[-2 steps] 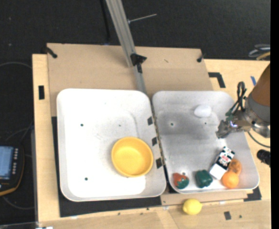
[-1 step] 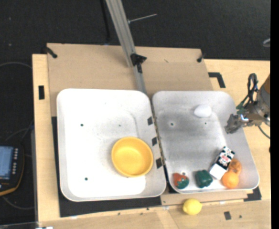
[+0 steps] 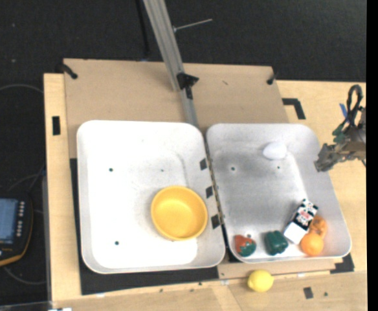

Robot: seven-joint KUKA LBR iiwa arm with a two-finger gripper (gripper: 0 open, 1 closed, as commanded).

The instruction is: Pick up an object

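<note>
Jaws Parked at the Right Rim, Objects Waiting Below

Clutter sits along the near edge of the right bin [image 3: 318,141]: a red and green piece [image 3: 244,244], a dark green piece [image 3: 276,241], a small black and white box [image 3: 301,220] and an orange fruit [image 3: 312,244] packed together in the near right corner. A pale rounded object [image 3: 274,151] lies alone toward the far side of the same bin. In the left bin [image 3: 111,141] a yellow bowl [image 3: 179,212] rests near the dividing wall, and a yellow lemon [image 3: 260,280] lies on the counter [image 3: 144,89] just outside the right bin's near rim.

The gripper [image 3: 325,159] hangs at the right bin's right rim, level with the pale object, which lies to its left across bare bin floor. The corner cluster lies nearer the viewer, along that same wall. By my judgement the pale object is the cleaner target, since it stands apart from everything else, while the cluster pieces touch or nearly touch.

Only the wrist end of the arm reaches in from the right, dark and bunched with cable above it. How wide the jaws stand I cannot tell; nothing is visibly held between them.
</note>
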